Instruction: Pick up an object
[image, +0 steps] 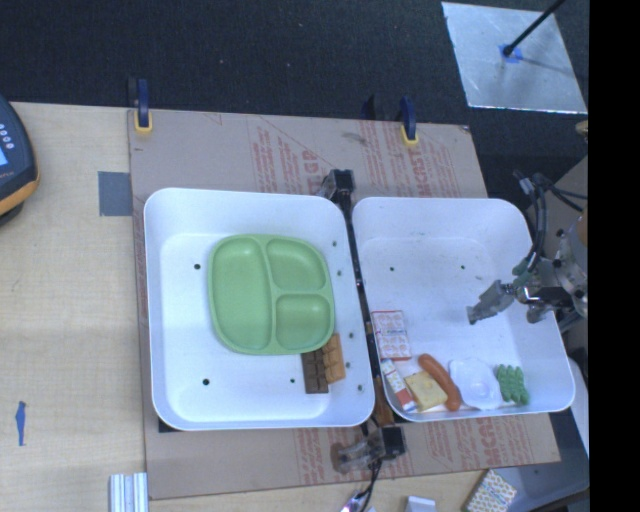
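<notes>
Hovering over the right bin (440, 225) near its right wall, the gripper (512, 303) is hanging with fingers spread and nothing between them, while a sausage (440, 380), yellow block (425, 392), green bunch (511, 383) and blurry white item (475, 382) are crowding the near edge.

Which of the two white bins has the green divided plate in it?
The left bin, the one farther from the gripper, holds the green divided plate. The right bin holds small toy foods instead.
</notes>
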